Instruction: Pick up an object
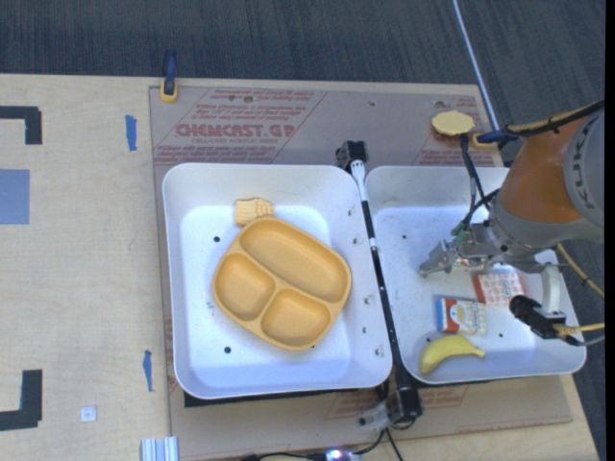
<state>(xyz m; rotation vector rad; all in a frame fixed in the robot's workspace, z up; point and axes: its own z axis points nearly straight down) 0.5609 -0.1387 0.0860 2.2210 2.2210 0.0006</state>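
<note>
Near edge of right bin (pixel 577 358): banana (pixel 452 352), lying roughly left-right, curved, stem end to the right. Just far of it, a small carton (pixel 461 314) with blue and orange print, upright-ish in plan, close to the banana but looks apart from it. A second printed packet (pixel 498 285) sits just right and far of the carton, partly under the arm's hardware.

End effector (pixel 444 257) is over the middle of the right bin, pointing left, low above the bin floor. Can't tell from this angle whether it's open or closed; nothing visibly between its tips.

Key relation: nearest pickable thing is the carton, which lies near and slightly right of the end effector tips. Banana is further in the same direction, toward the near rim. Judgement: the move needs a short pull back toward the near side, then descend; the banana's long axis would need the grasp across it, near-far.

Left bin (pixel 183 286): yellow three-compartment tray (pixel 281 283), angled, with a small yellow piece (pixel 253 209) touching its far-left corner. Well apart from the arm.

Far, on the table (pixel 77 257): a yellow disc (pixel 453 123) beyond the right bin.
</note>
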